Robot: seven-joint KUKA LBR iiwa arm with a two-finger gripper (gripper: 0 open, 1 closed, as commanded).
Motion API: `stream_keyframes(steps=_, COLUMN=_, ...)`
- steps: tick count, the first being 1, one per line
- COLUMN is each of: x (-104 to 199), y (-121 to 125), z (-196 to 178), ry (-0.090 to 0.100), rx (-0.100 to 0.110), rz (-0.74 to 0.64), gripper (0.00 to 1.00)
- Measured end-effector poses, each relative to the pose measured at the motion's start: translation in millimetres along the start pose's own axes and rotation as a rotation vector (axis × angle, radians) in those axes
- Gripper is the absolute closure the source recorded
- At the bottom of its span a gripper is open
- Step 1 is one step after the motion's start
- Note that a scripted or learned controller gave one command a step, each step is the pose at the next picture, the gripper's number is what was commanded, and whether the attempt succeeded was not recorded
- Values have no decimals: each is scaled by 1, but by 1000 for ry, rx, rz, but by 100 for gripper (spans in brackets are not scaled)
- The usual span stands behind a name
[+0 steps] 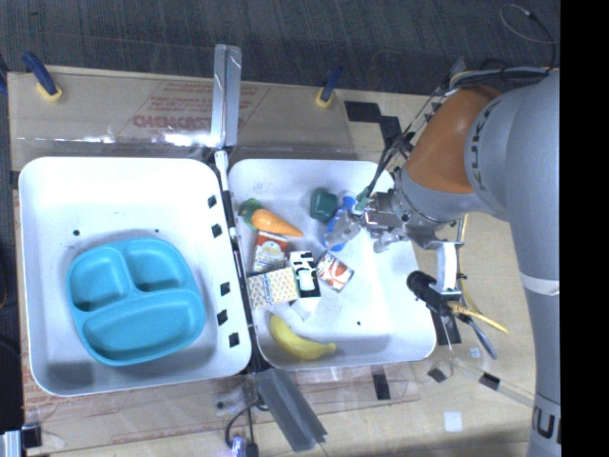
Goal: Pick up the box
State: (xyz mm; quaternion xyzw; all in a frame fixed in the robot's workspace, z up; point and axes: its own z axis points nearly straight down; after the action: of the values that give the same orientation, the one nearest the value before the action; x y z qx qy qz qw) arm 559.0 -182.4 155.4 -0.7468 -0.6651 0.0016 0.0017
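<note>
— So where's the box point(334, 272)?
— Right bin point(376, 174), middle, beside the carrot point(275, 223) and banana point(300, 339).
— And the tool point(350, 219)?
— Just above it, grip state I cannot tell. Looks like the approach; next, descend squarely over the box.

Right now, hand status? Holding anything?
Hand: open or closed cannot be told; it sits over the right bin by the small red-and-white box; no grasp visible.

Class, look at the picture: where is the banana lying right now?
The banana lies in the right bin, along its near wall, just below the checkered box.
</note>
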Motion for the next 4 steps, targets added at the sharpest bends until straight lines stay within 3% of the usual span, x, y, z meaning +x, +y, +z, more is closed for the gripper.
stream_keyframes(steps=1, x=-9, y=33, z=64, ry=-1, rx=-3, rz=5, gripper=0)
stream_keyframes(steps=2, x=-14, y=15, z=63, ry=2, rx=2, rz=134, gripper=0)
stream_keyframes(steps=3, x=-13, y=15, z=54, ry=3, rx=5, rz=131, gripper=100)
stream_keyframes(steps=4, x=50, y=11, z=64, ry=3, rx=3, rz=516, gripper=100)
